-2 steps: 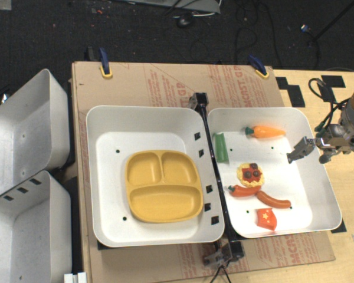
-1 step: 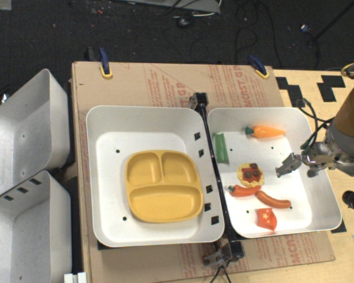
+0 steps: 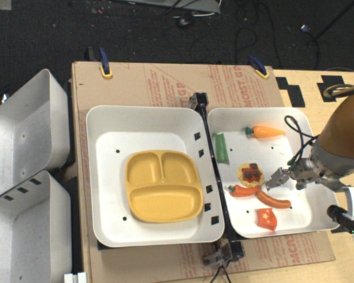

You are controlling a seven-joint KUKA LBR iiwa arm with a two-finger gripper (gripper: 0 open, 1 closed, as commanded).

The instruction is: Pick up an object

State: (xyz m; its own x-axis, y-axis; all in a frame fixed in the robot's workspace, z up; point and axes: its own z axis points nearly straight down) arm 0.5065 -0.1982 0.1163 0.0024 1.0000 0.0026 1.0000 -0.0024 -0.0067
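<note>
The right bin holds several toy foods. An orange carrot lies at the back and a green stick stands by the left wall. In the middle sit a round yellow piece with dark toppings, a red chili, a sausage and a red wedge. My gripper hangs low over the bin, just right of the round piece and above the sausage. Nothing is visibly held in it.
The left bin holds a yellow divided plate. A black divider runs between the bins. The arm's orange band and a black cable hang over the right bin's right side. White trays stand at far left.
</note>
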